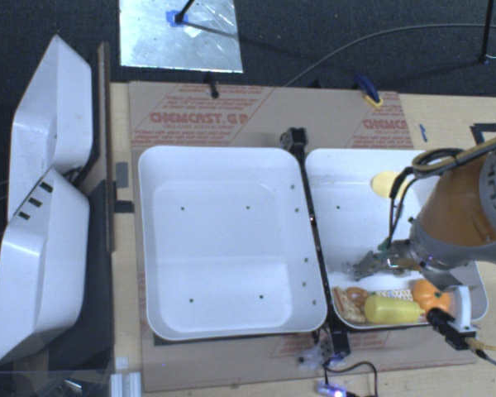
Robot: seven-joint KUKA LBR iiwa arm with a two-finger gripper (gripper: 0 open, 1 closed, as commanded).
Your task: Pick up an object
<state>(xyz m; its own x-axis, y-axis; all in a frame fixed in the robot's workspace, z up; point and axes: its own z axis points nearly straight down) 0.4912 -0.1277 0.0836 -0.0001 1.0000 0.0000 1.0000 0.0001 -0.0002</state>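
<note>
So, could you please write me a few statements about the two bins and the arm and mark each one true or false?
1. The tool is over the right bin. True.
2. The yellow object lies in the left bin. False: it lies at the right bin's near edge.
3. An orange object sits beside the yellow one. True.
4. The arm enters from the picture's left. False: from the right.

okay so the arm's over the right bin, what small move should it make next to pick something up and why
Probably lower and shift slightly toward the bin's near edge: the gripper sits just above the yellow object and orange object clustered at the right bin's near rim, with nothing visibly between its fingers.
</note>
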